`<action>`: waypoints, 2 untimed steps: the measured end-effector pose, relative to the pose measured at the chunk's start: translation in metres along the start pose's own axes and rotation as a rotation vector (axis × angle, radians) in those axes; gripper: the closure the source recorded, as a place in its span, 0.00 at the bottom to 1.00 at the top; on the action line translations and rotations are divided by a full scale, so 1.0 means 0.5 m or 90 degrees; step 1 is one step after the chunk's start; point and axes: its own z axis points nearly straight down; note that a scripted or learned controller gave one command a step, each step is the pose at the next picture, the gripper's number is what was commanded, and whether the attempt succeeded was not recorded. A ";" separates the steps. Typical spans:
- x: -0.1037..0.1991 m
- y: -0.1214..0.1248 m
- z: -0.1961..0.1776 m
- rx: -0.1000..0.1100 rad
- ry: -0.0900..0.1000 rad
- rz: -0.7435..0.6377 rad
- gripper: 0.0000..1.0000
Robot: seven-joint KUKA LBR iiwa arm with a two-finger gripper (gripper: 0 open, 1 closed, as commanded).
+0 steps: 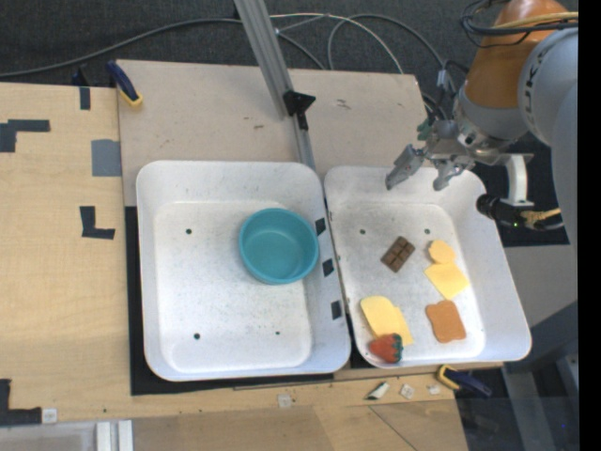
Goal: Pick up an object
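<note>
Gripper [422,174] sits over the far edge of the right shallow white plastic bin [498,280], near its back rim, hanging off the grey arm with the orange band [512,59] that enters from the right. The two grey fingers are splayed apart, one at [402,171] and the other toward the right; open gap between them, nothing held.

Pickable items all lie in the right bin, toward its near half, well apart from the gripper:
- small brown segmented chocolate-bar piece [398,254], tilted, roughly mid-bin
- small yellow rounded chunk [441,252] just right of it
- pale yellow flat slice [447,279] just below that chunk, touching or nearly so
- orange-brown flat toast-like slab [445,321] near the front right
- pale yellow flat wedge [384,316] at front left
- red strawberry-like piece with green top [385,349] touching the wedge's near end, against the bin's front wall

Left shallow white bin [169,280] holds one teal round plastic bowl [277,244], upright, sitting right of centre.

Grey metal pole [268,50] runs diagonally down to the back junction of the bins. Bins rest on a tan board bench [197,111].
</note>
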 end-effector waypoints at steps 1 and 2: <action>-0.002 0.001 0.130 0.001 0.000 0.001 0.00; 0.001 0.001 0.236 -0.002 0.000 0.000 0.00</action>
